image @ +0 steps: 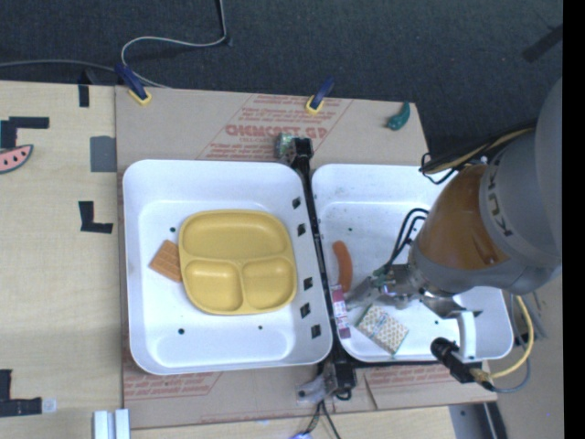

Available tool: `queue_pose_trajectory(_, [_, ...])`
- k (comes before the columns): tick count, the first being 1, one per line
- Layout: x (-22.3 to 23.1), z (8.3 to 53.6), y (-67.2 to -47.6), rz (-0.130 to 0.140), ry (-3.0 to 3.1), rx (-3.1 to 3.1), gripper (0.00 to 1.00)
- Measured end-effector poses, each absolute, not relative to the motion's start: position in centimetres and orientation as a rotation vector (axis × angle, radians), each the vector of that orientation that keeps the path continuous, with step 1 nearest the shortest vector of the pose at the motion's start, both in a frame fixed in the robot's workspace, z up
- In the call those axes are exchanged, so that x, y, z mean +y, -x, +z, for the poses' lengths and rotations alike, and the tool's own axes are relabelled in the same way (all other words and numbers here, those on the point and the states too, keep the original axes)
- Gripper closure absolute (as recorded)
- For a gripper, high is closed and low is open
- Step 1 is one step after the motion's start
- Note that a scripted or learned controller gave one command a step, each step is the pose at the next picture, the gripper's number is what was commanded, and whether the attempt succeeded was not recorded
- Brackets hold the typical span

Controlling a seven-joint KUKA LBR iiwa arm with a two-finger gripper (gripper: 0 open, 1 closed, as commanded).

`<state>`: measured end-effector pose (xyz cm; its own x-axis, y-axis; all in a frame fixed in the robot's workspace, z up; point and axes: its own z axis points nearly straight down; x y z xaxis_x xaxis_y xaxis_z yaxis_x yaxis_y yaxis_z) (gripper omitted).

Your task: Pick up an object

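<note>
- Two white bins side by side: left bin point(146, 245), well left of the jaws, with a yellow divided plate point(239, 260) lying over a brown cracker-like piece point(166, 261) at its left edge.
- Right bin point(366, 190), with an orange sausage-shaped object point(343, 263) just left of the jaws, apart from them.
- Patterned small packet point(383, 328) just below the jaws, near the front wall.
- Gripper point(388, 282) low over the right bin floor; jaw opening impossible to tell, nothing visibly held.
- Grey arm point(512, 218) with orange band to the right.
</note>
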<state>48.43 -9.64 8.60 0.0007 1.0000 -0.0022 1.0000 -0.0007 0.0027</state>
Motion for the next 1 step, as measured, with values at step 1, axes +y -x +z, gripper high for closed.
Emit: queue_pose_trajectory(1, [-9.68, 9.62, -48.54, 0.003, -2.219, 2.217, 1.0])
